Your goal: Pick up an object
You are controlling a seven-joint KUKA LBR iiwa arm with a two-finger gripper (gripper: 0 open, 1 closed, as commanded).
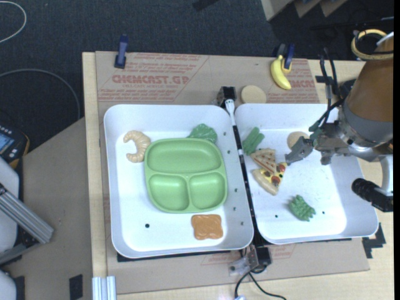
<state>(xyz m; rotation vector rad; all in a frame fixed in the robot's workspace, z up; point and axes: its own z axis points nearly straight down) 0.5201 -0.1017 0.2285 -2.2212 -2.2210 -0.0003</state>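
Cardboard-topped bench with two white bins: the left bin [119,186] has a green divided plate [185,174] and a croissant [137,145], while in the right bin [350,211] the pizza slice [267,170] lies just left of and below the gripper [299,151], long axis running diagonally, fingers spread open and holding nothing.
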